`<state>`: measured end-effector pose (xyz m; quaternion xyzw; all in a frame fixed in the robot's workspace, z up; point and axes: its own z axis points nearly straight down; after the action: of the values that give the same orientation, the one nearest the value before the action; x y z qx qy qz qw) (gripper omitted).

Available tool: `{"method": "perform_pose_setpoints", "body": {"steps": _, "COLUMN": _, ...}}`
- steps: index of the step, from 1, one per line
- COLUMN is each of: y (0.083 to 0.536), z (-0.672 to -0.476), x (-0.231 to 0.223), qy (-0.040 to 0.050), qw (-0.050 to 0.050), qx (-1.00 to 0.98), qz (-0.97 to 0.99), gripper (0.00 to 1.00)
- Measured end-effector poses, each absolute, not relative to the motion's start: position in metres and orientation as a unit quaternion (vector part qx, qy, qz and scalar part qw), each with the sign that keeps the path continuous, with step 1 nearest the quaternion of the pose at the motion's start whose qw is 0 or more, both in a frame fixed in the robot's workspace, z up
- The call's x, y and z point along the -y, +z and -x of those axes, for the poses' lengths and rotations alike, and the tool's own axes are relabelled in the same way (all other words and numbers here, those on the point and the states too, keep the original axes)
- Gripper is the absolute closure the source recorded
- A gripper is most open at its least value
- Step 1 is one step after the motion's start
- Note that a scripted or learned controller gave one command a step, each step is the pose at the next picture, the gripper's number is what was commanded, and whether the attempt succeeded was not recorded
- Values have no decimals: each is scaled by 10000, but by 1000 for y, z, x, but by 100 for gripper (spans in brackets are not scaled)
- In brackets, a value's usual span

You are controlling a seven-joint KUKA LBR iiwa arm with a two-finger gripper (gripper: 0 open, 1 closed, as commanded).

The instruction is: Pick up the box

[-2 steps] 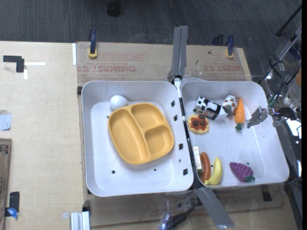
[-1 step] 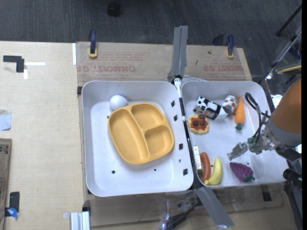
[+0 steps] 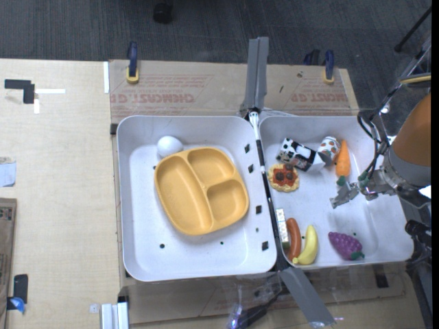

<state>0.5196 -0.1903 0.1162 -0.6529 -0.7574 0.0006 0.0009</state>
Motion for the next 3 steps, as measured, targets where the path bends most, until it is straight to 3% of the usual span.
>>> {"method": "perform_pose_setpoints", "body": {"steps": 1, "y": 124, "z": -530, "x": 189, "qy": 3, "qw": 1, "qx": 8448, "qz": 5351, "gripper": 0}}
{"method": "perform_pose_setpoints", "body": {"steps": 2, "y": 90, "z": -477, "x": 170, "qy": 1, "qw": 17, "qx": 8533, "qz": 5215, "gripper": 0}}
{"method": "perform_pose_setpoints", "body": {"steps": 3, "y": 90, "z": -569, "x": 205, "qy": 3, "qw": 6, "qx": 8440, "qz": 5363, "gripper": 0}}
